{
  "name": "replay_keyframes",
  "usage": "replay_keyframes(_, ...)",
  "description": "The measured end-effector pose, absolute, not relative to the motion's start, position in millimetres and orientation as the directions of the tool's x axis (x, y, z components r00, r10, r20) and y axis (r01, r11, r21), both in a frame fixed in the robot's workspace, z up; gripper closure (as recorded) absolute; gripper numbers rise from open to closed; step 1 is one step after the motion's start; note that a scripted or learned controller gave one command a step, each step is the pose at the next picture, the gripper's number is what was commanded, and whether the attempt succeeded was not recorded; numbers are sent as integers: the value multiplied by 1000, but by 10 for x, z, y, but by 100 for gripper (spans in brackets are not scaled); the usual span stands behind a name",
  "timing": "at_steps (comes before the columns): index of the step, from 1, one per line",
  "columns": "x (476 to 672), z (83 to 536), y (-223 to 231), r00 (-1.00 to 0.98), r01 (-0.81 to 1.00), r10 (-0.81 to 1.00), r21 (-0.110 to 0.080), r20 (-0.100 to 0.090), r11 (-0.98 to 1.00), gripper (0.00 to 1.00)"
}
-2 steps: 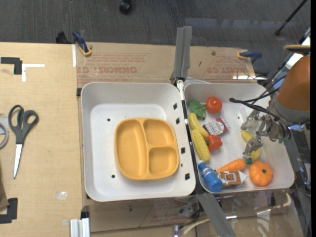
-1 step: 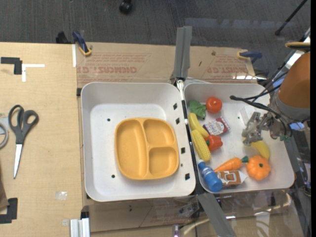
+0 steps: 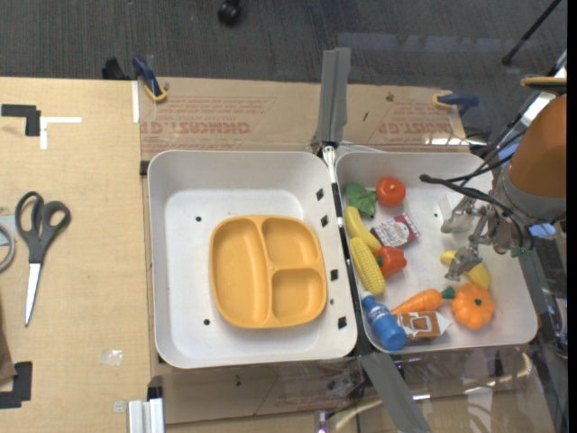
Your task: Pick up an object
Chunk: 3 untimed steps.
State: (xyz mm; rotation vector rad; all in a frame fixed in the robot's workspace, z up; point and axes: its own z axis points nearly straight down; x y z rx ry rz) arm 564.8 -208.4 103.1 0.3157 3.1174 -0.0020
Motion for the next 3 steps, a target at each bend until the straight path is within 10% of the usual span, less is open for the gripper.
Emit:
replay_keyframes(1,4968,926,-1710,-936,353,353,1,-4,936,0)
replay_keyframes(2,4987,1022,-1708,-936,351,351,0,-8,936,100)
replay_keyframes(3,4987,1022,-1706,-936,351,351,0,-8,936,0)
